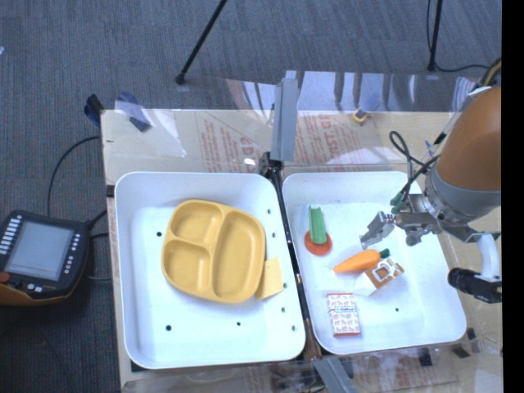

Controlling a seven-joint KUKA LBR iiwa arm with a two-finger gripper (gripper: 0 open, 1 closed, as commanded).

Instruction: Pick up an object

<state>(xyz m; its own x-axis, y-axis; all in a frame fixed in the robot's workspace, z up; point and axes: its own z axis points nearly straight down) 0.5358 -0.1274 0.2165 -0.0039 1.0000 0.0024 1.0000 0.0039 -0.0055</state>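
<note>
The grey arm (471,166) with its orange band enters from the right edge of the frame and reaches over the right bin (426,322). Its hand (385,229) hangs in the middle right of the picture, above the bin's upper half, just above the orange carrot (359,261). The fingers look parted, with nothing seen between them.

The carrot lies near the centre of the right bin, pointing to the lower left. Just to its right sits a small orange and white carton (384,273). To the left of the carrot, a green piece stands on a red-orange round base (318,234). Lower in the same bin lies a small red and white packet (343,314).

In the left bin (139,318) a yellow divided plate (214,250) rests near the middle, and a yellow flat slice (272,278) touches its lower right edge. A handheld control pendant (41,256) lies on the floor at the left edge of the frame.
</note>
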